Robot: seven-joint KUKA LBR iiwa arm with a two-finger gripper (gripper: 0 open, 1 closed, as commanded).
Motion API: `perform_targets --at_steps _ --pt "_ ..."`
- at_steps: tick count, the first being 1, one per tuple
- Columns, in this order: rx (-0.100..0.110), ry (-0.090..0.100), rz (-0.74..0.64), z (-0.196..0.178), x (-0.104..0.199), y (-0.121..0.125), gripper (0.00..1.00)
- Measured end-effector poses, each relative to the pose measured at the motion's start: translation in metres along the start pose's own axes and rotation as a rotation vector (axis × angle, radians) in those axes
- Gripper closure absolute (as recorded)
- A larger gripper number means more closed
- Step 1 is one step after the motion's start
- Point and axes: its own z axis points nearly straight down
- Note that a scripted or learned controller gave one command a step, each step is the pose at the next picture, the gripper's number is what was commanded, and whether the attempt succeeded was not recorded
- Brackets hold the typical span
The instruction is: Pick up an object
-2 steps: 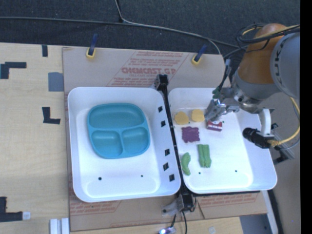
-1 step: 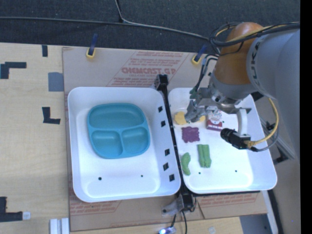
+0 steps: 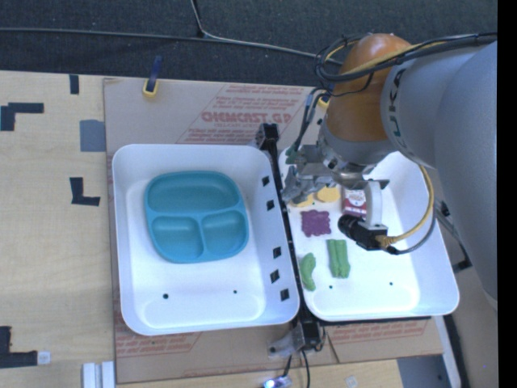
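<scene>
a: gripper sits low over the right bin, near its left wall, above a yellow piece and just beside a purple piece. i cannot tell how the jaws stand.

b: best to centre over one piece, the purple one looks easiest (flat, apart from its neighbours), and drop straight down.

a: count?

b: two bins. left bin holds one blue divided tray. right bin holds two green pieces, one purple, one yellow, one small red-and-white item.

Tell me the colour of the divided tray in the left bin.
The divided tray is teal blue, plain and unpatterned, seen clearly in the camera view.
</scene>
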Motion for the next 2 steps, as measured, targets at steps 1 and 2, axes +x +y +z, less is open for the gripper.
perform_targets --at_steps 1,2 --pt "0.0 -0.001 0.0 -0.006 0.048 0.002 1.0" --pt "0.002 -0.003 0.001 0.001 0.093 -0.005 1.0"
